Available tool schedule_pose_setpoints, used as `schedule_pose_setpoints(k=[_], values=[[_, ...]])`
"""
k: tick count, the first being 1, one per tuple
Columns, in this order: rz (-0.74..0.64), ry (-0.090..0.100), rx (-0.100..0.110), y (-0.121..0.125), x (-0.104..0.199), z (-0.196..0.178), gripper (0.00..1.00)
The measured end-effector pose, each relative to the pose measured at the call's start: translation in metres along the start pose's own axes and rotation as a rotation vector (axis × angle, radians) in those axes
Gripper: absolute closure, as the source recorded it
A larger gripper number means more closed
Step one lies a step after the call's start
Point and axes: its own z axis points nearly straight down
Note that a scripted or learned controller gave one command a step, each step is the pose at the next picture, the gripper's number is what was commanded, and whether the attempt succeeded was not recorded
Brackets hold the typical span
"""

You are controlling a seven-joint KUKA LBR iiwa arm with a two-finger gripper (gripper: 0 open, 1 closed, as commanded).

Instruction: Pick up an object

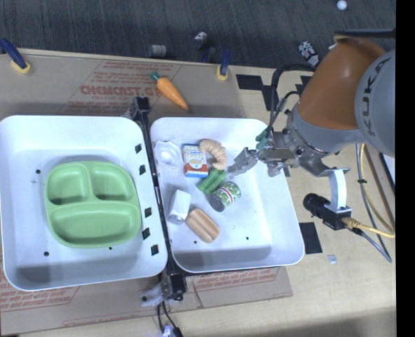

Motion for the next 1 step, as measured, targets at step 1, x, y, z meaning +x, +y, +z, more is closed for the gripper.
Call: schedule_pose_setpoints(k=[1], values=[[-0.001,0.0,-0.004,0.0021,-0.034,0.1247,0.0]])
